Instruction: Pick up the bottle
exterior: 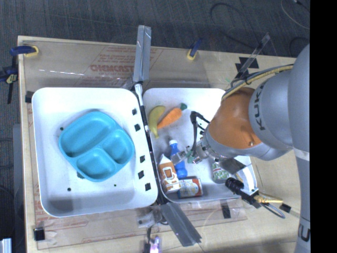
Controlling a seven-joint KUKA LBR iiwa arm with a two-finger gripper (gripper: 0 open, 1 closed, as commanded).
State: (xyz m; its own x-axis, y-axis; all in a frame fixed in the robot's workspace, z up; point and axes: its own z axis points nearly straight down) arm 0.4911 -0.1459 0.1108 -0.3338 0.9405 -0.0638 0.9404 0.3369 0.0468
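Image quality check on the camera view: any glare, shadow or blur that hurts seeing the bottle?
Camera view: lighting is even, with soft shadows along the left bin's inner walls and under the blue divided tray; the white bins are bright but not blown out; the bottle is small and slightly soft; the arm covers part of the right bin, hiding the gripper's fingertips.

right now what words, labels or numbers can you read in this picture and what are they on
"KU" – grey letters on the arm, cut off by its curve.
Red printing on the bench behind the bins – upside down and too blurred to read.
Label on the bottle – too small to read.
Labels on the orange carton and the packet beside it – too blurred to read.
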